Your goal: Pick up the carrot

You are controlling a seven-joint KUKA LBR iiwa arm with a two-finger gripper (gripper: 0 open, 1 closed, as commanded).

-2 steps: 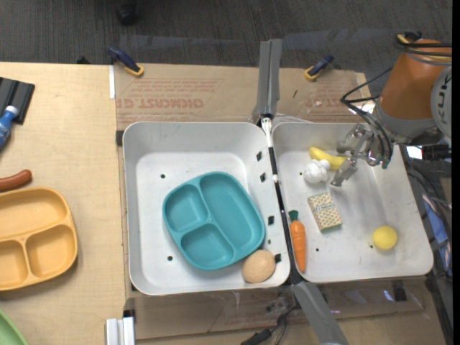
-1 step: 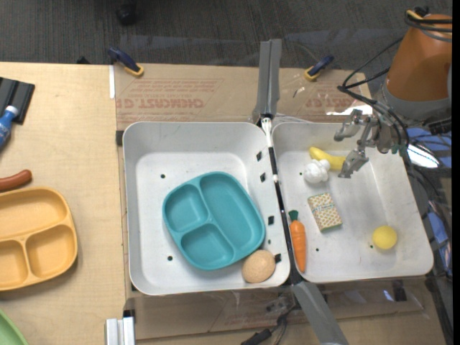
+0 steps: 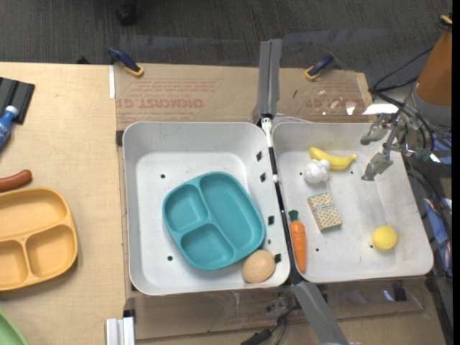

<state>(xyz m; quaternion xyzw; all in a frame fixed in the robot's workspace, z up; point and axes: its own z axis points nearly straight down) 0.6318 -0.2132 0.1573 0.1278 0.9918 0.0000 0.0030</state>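
Your small orange toy carrot with a green top lies at seven o'clock in the right white bin, against its left wall. It looks light, rigid, slick; grip mid-body across its width. The two-finger gripper hangs spread open, empty, at two o'clock.

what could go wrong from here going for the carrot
1. The carrot lies right against the left wall of the right bin, so a finger of the hand may hit the wall rather than slip beside it.
2. The patterned block sits close to the carrot's leafy end and could be nudged or grabbed instead.
3. The hand hangs at the bin's far right corner, so its path crosses near the banana and white toy.
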